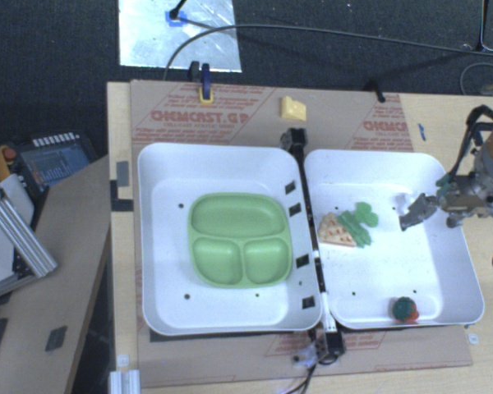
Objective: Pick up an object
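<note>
Pincer (412, 212) of the grey arm hangs over the right bin (444, 179), near its right wall, its two dark fingers slightly parted with nothing between them and touching no object. Just beyond the fingertips, toward the divider between the bins, lie a green leafy toy (361, 222) and a waffle-patterned wedge (335, 230), touching each other and apart from the pincer. Nearer the front rim, below the pincer, sits a small green-and-red ball (405, 308) close to the bin's front edge. White floor lies bare between the pincer and these objects, and behind it toward the far wall. Farther off, past the divider, the left bin (160, 187) holds a green three-compartment tray (238, 240). Well beyond the bins' far rim, a small yellow block (293, 108) rests on the brown board (230, 113)
</note>
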Tool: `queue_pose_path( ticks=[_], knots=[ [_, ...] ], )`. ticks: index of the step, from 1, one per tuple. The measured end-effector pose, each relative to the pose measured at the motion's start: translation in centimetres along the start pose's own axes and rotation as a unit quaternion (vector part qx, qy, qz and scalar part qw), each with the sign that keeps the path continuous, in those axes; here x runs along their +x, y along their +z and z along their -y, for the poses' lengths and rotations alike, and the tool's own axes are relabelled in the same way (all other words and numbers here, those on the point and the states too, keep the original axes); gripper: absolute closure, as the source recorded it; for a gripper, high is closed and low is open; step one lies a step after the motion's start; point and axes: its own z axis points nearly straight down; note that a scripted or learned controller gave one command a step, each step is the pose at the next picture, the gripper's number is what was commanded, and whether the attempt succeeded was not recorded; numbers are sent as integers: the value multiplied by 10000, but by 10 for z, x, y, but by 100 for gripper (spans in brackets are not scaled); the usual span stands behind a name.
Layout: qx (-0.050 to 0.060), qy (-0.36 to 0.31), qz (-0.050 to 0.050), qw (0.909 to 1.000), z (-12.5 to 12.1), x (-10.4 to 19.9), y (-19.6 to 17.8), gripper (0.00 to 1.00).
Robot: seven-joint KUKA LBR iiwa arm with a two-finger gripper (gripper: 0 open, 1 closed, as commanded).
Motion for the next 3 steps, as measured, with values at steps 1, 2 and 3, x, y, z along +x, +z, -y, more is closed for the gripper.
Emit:
queue_pose_path(
  ticks=[1,2,3],
  knots=[
    [-44,-12,9,10000,-2,0,-4,0],
    [-19,-2,3,10000,-6,-1,58,0],
    [-14,1,2,10000,-5,-6,119,0]
  ],
)
